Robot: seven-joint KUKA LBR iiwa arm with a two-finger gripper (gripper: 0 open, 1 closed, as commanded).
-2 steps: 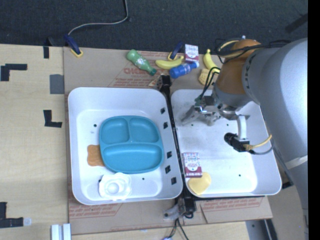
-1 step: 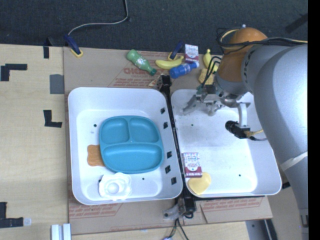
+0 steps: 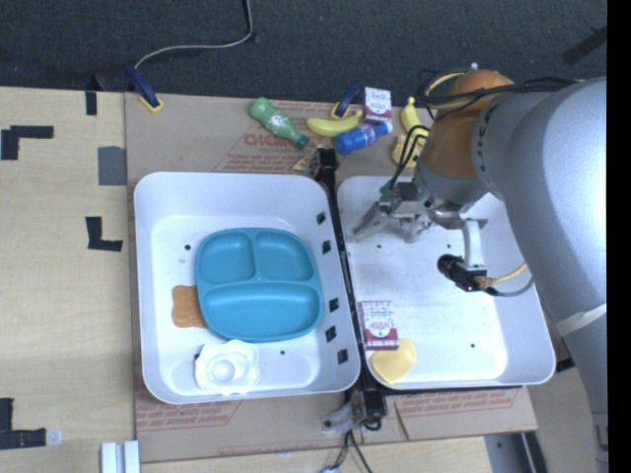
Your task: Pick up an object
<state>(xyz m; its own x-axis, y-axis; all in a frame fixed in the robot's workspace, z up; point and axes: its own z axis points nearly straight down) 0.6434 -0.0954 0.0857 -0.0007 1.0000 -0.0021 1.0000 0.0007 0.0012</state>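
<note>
**Risks**
- We place the end effector (image 3: 380,220) low over the upper left part of the right bin (image 3: 513,358), its metal fingers (image 3: 367,225) slightly spread with nothing between them. We judge that closing here would grip only air, since no object lies under the fingers.
- The fingers sit near the bin's left wall and the black divider (image 3: 335,254); a descent here could scrape the floor or catch the wall.
- The nearest candidates lie well apart from the end effector, along the bin's lower left edge, tight to the wall. We judge the corner leaves little room for one finger.

**Right bin, contents**
- A small carton (image 3: 378,324) with red print, lying flat against the left wall.
- A yellow, rounded piece (image 3: 392,362) just below the carton, touching or nearly touching it; we cannot tell which.

**Left bin (image 3: 158,200), contents**
- A blue divided plate (image 3: 259,284), centre.
- An orange-brown flat piece (image 3: 184,306), partly under the plate's left edge.
- A white, rounded item (image 3: 226,368), at the lower edge; we cannot identify it.

**Outside the bins, on the counter (image 3: 59,264)**
- A green bottle (image 3: 278,122), a banana (image 3: 332,124), a blue item (image 3: 357,138), a second small carton (image 3: 378,101), clustered above the divider.
</note>
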